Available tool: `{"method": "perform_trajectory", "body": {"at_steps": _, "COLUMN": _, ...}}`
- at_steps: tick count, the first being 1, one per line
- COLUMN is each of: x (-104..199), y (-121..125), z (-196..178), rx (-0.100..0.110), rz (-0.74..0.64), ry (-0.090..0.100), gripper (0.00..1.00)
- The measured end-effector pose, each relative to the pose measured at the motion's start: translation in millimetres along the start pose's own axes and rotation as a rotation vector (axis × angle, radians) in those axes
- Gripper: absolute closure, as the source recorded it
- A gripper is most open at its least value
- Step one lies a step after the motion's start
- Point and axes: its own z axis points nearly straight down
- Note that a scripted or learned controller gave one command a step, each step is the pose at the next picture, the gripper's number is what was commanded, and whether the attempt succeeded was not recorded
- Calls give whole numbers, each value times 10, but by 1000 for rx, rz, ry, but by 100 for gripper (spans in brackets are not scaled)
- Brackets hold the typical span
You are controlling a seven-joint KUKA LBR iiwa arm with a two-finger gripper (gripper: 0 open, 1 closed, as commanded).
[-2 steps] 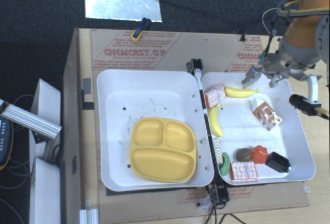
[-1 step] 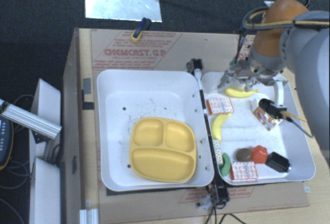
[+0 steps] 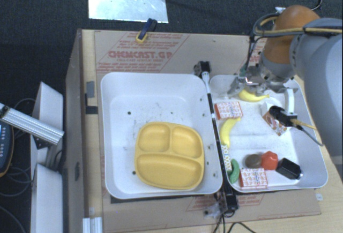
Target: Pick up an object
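Observation:
My gripper (image 3: pixel 251 85) hangs low over the back of the right bin (image 3: pixel 311 159), directly above a small yellow banana (image 3: pixel 253 97). Whether it touches the banana is unclear. A second, paler banana (image 3: pixel 228 130) lies along the bin's left wall. A red-and-white box (image 3: pixel 228 110) sits just left of the gripper. Another such box (image 3: pixel 253 177) lies at the front. Close by are a brown lump (image 3: pixel 253 160), a red piece (image 3: pixel 269 160), a black block (image 3: pixel 288 168) and a green piece (image 3: pixel 234 170). A small packet (image 3: pixel 275 122) lies at the right.
The left bin (image 3: pixel 123 98) holds a yellow divided plate (image 3: pixel 169 155). A black divider bar (image 3: pixel 213 119) runs between the two bins. The grey arm with its orange band (image 3: pixel 286 25) reaches in over the right bin's back right corner.

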Motion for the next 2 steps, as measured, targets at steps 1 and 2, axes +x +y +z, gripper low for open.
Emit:
{"method": "perform_trajectory", "body": {"at_steps": 1, "x": 5, "y": 33, "z": -141, "rx": -10, "rz": -4, "ry": -1, "gripper": 100}}
{"method": "perform_trajectory", "body": {"at_steps": 2, "x": 627, "y": -527, "z": -918, "rx": 9, "rz": -2, "ry": 4, "gripper": 100}}
